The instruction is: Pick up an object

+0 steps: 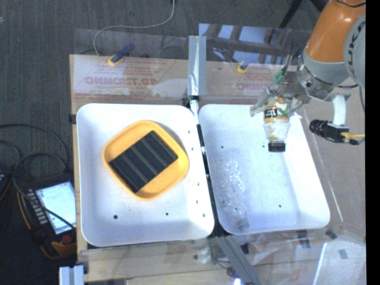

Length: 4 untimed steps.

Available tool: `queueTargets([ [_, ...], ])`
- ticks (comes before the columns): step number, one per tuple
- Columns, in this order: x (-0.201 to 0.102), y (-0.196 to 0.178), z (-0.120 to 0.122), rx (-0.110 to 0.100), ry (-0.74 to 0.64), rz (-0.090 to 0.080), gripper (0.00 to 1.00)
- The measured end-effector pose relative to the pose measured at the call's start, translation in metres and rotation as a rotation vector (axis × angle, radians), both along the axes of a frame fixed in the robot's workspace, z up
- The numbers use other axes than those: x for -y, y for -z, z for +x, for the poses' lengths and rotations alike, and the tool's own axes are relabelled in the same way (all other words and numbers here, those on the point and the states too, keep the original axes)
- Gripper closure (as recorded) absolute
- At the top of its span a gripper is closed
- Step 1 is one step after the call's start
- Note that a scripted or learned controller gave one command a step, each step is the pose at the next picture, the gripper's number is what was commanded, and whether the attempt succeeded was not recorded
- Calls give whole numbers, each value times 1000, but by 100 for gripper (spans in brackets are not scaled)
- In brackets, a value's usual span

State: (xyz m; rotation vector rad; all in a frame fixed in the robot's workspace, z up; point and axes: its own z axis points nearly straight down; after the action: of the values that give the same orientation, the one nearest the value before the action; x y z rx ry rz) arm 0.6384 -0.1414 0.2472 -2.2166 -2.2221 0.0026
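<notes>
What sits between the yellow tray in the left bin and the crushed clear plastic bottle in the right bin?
In the camera view, bare white floor of the left bin, both bins' adjoining rims, then bare floor up to the clear plastic bottle. Nothing loose lies beside the yellow tray.

The arm point(332, 46) is grey with a rounded orange band, ending in a pale metal hand point(276, 103).

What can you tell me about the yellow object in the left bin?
The yellow object is a rounded-square, lid-like piece, plastic by its look, with a dark ribbed rectangular panel in its middle. It lies flat, turned at a slant, in the upper middle of the left bin. It rests on the bin floor and touches nothing else.
</notes>
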Motion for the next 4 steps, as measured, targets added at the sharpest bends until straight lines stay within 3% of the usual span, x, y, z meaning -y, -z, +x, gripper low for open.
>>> queueTargets([
  [1, 60, 87, 29, 0, -91, -4, 0],
  [2, 71, 121, 34, 16, -158, -5, 0],
  [4, 74, 123, 38, 23, -210, -8, 0],
])
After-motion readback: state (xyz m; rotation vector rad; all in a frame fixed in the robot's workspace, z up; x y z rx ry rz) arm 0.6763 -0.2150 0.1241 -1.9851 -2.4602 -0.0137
